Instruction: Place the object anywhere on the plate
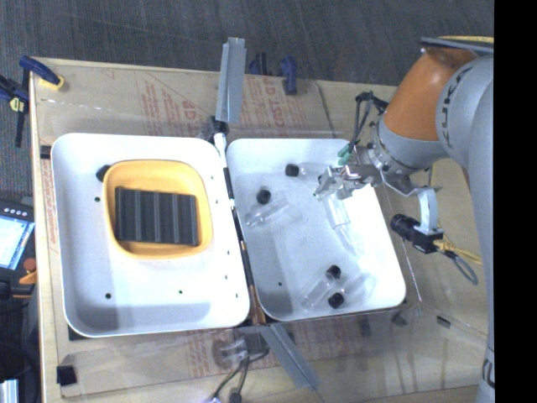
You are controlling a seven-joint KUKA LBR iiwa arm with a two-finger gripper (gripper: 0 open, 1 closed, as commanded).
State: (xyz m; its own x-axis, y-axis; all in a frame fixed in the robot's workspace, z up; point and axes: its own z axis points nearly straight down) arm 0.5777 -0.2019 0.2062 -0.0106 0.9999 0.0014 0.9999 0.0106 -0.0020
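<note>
Gripper [336, 183] over upper right bin [285, 305]; finger state cannot be told. Clear objects with black caps [267, 211] [323, 285] lying in right bin. Yellow plate [159, 173] with dark ribbed centre resting in left bin [84, 300].

Both white bins [75, 309] look like smooth, slightly shiny plastic, the yellow plate [157, 175] in the left of the frame looks smooth with a dark ridged middle, the see-through bottles [267, 217] look like clear plastic with black caps, and the bench [126, 99] looks like matt brown cardboard.
</note>
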